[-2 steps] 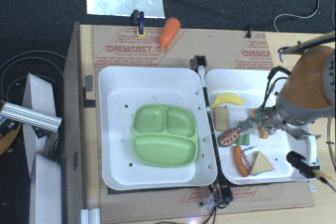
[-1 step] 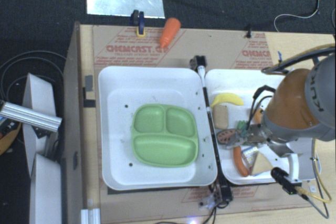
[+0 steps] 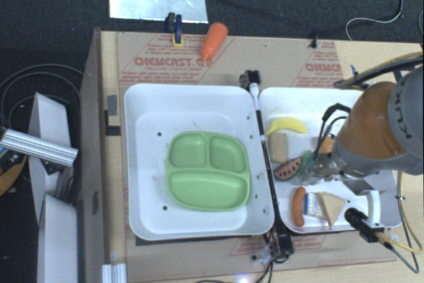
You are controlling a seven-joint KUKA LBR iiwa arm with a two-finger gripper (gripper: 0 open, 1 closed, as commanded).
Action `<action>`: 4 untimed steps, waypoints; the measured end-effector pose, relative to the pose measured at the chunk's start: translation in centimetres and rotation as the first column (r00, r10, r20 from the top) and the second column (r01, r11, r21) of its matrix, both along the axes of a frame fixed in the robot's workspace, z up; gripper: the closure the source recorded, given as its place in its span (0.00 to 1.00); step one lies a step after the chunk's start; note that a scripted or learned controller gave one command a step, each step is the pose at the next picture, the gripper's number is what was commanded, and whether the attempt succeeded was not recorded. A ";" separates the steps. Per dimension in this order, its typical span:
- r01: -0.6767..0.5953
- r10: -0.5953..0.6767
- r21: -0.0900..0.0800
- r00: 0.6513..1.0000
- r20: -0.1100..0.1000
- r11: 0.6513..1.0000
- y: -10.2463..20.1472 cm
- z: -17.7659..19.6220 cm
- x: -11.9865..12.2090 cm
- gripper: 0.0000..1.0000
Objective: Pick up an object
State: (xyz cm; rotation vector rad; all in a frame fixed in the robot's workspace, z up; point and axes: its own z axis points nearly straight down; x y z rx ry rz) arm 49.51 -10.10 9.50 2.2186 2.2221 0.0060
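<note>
White plastic, two shallow bins side by side on a cardboard-lined bench (image 3: 199, 63): the left bin (image 3: 149, 116) at centre frame, the right bin (image 3: 291, 99) at right, their rims meeting along a black divider. One green three-compartment tray (image 3: 209, 170) lies flat in the middle of the left bin, nothing on it. All the candidate objects sit in the right bin, bunched near the divider, likely because this is the source bin within the arm's reach. Count there: one yellow banana (image 3: 287, 125) nearest the top, one tan block (image 3: 279, 146) just below it, one watermelon slice (image 3: 289, 169) with a green rind below that, one red sausage (image 3: 299, 205) at lower left of the bin, one pale wedge (image 3: 333, 209) just right of the sausage, with a small pale piece between them that I cannot identify. One orange carrot-like toy (image 3: 213, 40) lies outside both bins on the cardboard at upper centre, next to one small yellow-and-black clamp (image 3: 175, 28). The arm (image 3: 381, 126) hangs over the right half of the right bin, its orange band and wrist covering the gripper (image 3: 317, 166), which appears to sit just right of the watermelon slice; whether it is open, closed or gripping anything, I cannot tell. No object visibly lifted; pick judged not yet made.
</note>
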 end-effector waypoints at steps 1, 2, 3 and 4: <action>0.000 0.000 0.000 1.000 0.000 1.000 0.0 0.0 0.0 0.00; 0.001 -0.001 -0.004 1.000 0.002 1.000 -5.1 -1.0 5.6 0.00; -0.002 0.002 0.000 1.000 -0.006 1.000 -1.8 -1.1 2.3 0.00; -0.005 0.005 -0.005 1.000 0.009 1.000 -3.4 -0.9 13.1 0.00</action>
